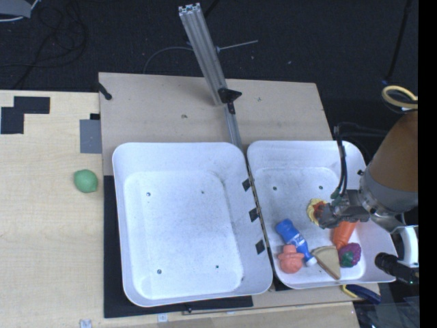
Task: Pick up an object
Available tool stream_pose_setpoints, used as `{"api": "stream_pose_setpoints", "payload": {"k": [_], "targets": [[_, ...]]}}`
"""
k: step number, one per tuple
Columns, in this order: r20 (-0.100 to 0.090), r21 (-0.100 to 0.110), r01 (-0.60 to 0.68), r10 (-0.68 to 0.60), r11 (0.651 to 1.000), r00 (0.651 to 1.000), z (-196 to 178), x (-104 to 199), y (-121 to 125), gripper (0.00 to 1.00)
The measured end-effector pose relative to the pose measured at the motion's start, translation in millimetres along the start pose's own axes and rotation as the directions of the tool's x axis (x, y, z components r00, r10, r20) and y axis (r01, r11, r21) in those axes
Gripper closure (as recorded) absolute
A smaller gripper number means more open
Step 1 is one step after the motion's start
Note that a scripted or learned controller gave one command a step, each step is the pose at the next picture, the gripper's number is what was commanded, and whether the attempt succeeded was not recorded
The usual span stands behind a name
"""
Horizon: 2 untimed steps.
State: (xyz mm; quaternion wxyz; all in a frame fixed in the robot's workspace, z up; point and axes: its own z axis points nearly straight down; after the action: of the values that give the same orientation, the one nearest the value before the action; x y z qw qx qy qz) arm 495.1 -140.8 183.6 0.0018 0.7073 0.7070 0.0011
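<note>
We see a pale wooden bench (41, 238) on the left under even light. Beyond it lies dark floor (102, 33) with loose cables (61, 19), and an aluminium rail (205, 53) leans in from the far side.

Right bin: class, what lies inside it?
Inside the right bin: blue bottle, pink toy, tan wedge, purple piece, orange carrot. The gripper covers part of a yellow item.
</note>
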Motion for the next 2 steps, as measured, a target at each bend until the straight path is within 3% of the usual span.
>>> {"api": "stream_pose_setpoints", "payload": {"k": [1,2], "targets": [[0.0,0.0,0.0,0.0,1.0,1.0,-61.0,-4.4,1.5,1.0],[-0.001,0.005,0.0,0.0,1.0,1.0,-68.0,-4.9,1.6,1.0]]}}
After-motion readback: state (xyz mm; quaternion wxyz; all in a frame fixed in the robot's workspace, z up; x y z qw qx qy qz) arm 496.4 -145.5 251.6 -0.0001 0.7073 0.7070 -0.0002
